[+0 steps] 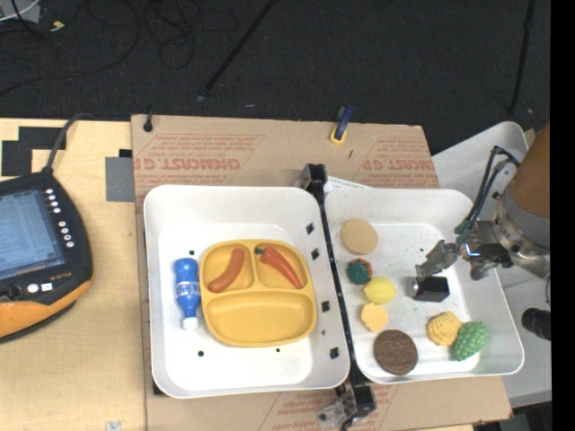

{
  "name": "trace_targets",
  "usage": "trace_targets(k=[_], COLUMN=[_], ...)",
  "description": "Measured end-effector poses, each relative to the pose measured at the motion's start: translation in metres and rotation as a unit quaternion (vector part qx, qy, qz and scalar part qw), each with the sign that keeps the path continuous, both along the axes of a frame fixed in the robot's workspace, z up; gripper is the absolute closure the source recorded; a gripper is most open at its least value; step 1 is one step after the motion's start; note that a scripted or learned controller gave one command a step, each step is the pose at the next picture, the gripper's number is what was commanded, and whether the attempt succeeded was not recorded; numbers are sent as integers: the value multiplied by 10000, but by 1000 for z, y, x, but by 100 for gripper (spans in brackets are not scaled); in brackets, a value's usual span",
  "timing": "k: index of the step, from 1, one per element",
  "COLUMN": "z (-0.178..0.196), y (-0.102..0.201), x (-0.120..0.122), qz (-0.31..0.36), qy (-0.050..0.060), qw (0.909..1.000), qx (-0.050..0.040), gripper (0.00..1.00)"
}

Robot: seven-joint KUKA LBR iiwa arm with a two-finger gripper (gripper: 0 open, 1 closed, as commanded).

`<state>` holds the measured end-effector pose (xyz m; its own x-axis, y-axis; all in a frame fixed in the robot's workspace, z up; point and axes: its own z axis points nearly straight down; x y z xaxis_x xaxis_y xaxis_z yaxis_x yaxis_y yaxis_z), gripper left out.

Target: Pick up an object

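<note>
My gripper point(433, 273) hovers over the right bin point(503, 366), near its right-hand middle, open with nothing between its fingers. Left of it lie a yellow lemon point(379, 291), a red and green fruit point(359, 270) and a tan round biscuit point(359, 236). In front of it sit a yellow corn piece point(442, 328), a green broccoli point(469, 339), a brown round cookie point(395, 351) and a small orange piece point(374, 316). The gripper touches none of them.
The left bin point(171, 223) holds a yellow divided plate point(258, 317) with a sausage point(226, 269) and a red chili point(281, 265), plus a blue bottle point(186, 292) beside it. A tablet point(36, 250) lies at the far left. Cardboard point(234, 155) lies under both bins.
</note>
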<state>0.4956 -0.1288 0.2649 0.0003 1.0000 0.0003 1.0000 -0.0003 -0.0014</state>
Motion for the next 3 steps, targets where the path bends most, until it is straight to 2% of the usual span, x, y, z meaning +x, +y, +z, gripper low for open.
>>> trace_targets(k=[1, 2, 3], z=[30, 38, 101], y=[131, 123, 170], x=[-15, -15, -19], qz=[69, -7, 26], qy=[-7, 18, -24], qw=[10000, 10000, 10000], qx=[20, 3, 9], gripper=[0, 100, 100])
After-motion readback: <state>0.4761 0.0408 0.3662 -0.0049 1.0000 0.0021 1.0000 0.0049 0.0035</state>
